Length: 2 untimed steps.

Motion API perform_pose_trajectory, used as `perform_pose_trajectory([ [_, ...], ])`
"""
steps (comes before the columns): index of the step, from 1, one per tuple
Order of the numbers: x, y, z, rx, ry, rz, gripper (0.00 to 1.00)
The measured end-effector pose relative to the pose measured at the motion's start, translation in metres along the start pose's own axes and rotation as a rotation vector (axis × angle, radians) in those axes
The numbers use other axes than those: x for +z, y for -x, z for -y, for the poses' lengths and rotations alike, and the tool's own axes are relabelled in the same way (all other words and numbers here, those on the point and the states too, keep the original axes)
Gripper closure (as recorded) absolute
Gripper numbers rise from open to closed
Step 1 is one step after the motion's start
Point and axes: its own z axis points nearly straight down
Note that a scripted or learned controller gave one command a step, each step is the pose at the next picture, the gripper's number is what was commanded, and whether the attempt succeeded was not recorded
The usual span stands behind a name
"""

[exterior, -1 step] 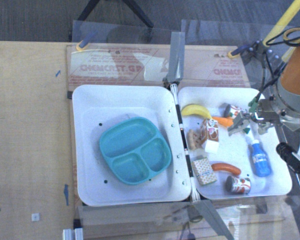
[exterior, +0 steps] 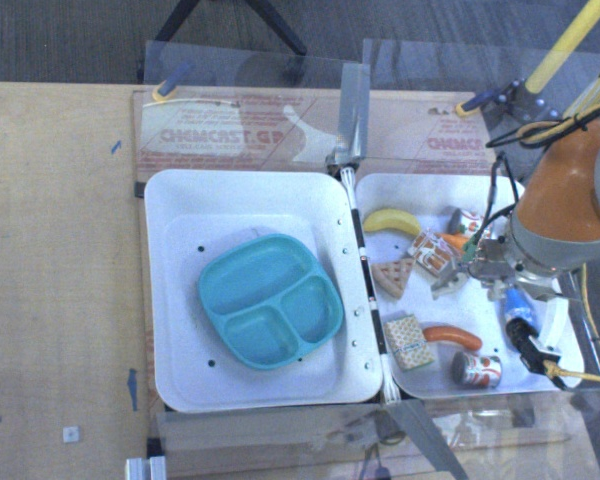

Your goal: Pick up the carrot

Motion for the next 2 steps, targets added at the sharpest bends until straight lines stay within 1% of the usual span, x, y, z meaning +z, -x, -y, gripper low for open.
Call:
perform_pose_trajectory([
  [1, -0.007, 0.001, 0.000, 0.003, -0.001, 0.001, 1.00],
  [2, -0.079, -0.064, -0.011, -0.137, 0.003, 0.001, 1.00],
])
